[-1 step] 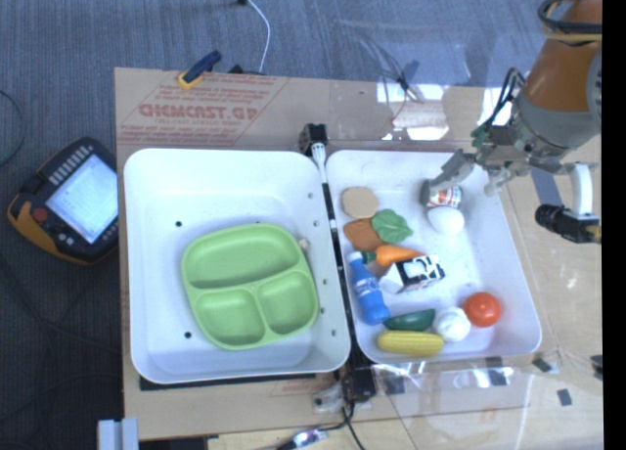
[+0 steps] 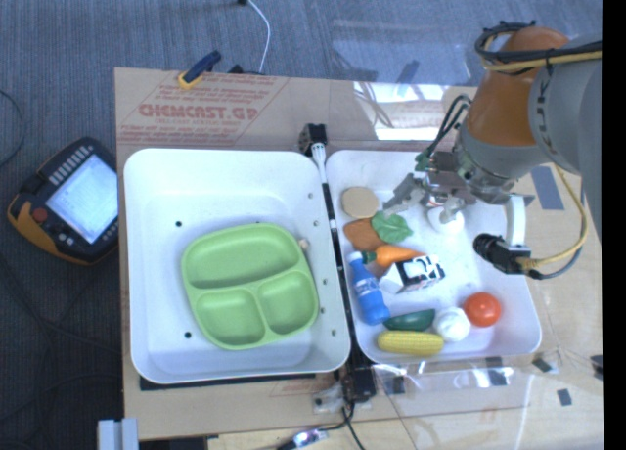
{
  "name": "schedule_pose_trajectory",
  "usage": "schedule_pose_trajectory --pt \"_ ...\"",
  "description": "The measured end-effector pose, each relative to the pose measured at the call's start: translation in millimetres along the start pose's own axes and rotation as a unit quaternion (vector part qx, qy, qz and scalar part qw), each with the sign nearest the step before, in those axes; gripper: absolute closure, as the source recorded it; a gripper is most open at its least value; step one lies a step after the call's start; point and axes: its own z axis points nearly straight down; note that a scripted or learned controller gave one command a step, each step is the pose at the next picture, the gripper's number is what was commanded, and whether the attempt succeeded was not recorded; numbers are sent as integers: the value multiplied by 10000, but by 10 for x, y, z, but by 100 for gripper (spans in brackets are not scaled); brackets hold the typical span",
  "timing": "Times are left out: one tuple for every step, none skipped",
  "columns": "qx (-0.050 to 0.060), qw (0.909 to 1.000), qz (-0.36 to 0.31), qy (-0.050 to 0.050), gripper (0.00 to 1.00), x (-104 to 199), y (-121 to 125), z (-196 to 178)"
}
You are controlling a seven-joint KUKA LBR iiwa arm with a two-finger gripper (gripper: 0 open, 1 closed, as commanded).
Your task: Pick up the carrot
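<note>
Closest to the camera, along the right bin's [image 2: 523, 336] near wall, lies a yellow corn cob [image 2: 410, 342], with a white ball [image 2: 453, 323] just beside its right end and a dark green pepper [image 2: 411, 320] touching its upper edge.

Going by size, the arm [image 2: 523, 86] comes first, grey with an orange band, reaching in from the right above the right bin's far half. Next is the left bin [image 2: 156, 194], which holds a green three-part plate [image 2: 250, 284] lying flat. The right bin beside it carries all the small toy food. The gripper [image 2: 432, 196] hangs over that bin's far middle, pointing down with its two fingers spread apart and nothing between them.

A blue bottle [image 2: 367, 290] lies along the right bin's left wall. A red tomato [image 2: 482, 309] sits near the right wall, just beside the white ball. A tan round cookie [image 2: 359, 202] rests at the far left, and a brown piece [image 2: 361, 235] lies just below it. A black-and-white block [image 2: 422, 271] sits mid-bin.

The carrot [image 2: 394, 254], orange with green leaves [image 2: 391, 227] at its top, lies in the middle of the right bin, between the brown piece and the black-and-white block, below and left of the gripper, untouched.
</note>
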Motion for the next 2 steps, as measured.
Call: schedule_pose_trajectory --pt "-59 9971 756 -21 0 27 -200 941" --pt "-141 9987 498 -24 0 10 -390 1000"
